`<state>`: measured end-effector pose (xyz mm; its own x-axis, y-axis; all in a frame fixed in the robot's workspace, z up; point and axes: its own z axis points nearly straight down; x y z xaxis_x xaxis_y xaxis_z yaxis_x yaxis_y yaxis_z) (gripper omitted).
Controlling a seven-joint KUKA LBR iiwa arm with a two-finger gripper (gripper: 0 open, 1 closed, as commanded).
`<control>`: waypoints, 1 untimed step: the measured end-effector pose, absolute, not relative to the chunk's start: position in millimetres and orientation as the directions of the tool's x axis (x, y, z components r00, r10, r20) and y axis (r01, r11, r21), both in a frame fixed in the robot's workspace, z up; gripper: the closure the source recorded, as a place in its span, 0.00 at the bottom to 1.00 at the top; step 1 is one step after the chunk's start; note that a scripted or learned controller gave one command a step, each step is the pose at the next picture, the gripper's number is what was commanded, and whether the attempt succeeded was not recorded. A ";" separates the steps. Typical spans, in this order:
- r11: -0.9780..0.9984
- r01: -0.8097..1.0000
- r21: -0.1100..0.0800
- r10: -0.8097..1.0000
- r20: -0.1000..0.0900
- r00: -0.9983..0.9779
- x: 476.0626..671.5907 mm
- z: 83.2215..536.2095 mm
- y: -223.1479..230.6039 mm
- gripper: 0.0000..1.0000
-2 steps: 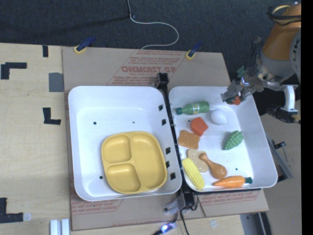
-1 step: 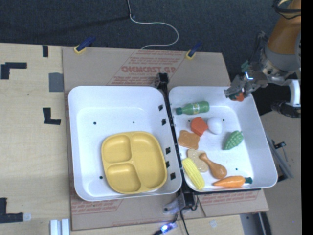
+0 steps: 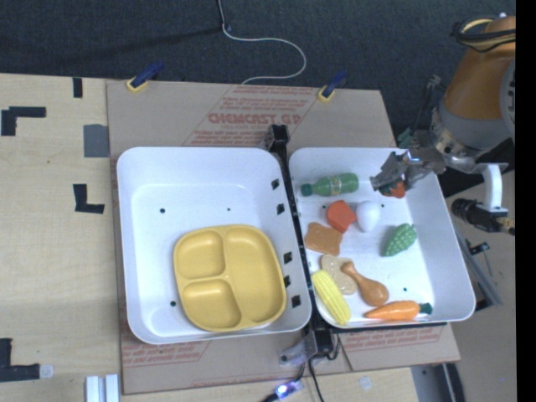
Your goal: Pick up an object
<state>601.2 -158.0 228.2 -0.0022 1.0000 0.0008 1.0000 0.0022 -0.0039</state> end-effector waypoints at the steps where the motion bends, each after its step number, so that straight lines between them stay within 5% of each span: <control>1: 0.003 1.000 -0.004 1.000 0.001 -0.003 560.1 236.2 -120.7 1.00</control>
<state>560.1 -120.7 236.2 -0.0028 1.0000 0.0014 1.0000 0.0028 -0.0038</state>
